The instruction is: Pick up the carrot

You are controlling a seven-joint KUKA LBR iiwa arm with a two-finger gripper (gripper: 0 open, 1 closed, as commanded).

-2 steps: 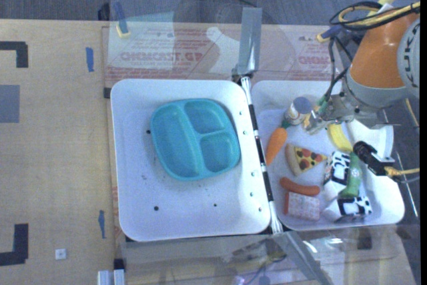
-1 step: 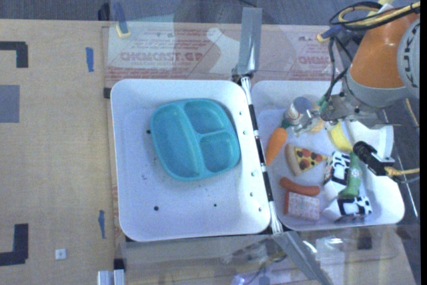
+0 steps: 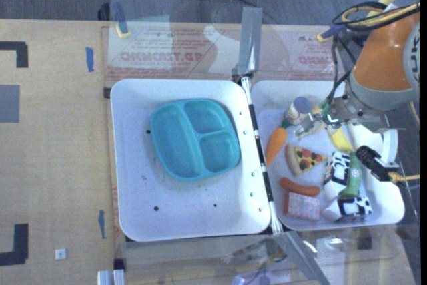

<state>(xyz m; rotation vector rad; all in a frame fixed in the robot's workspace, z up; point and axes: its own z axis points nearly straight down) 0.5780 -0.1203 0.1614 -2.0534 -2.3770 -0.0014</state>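
The carrot [image 3: 275,145] lies in the right bin [image 3: 395,210], against its left wall, long axis running up-down with a slight tilt. The gripper [image 3: 308,122] hangs just up and right of it; whether its jaws are wide or narrow cannot be told.

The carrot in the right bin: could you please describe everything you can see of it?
The carrot is a small orange toy, smooth like plastic, tapering to a point. It lies flat in the right bin near its left wall, thick end up toward the gripper, tip pointing down-left. The pizza slice lies just right of it. Nothing grips it.
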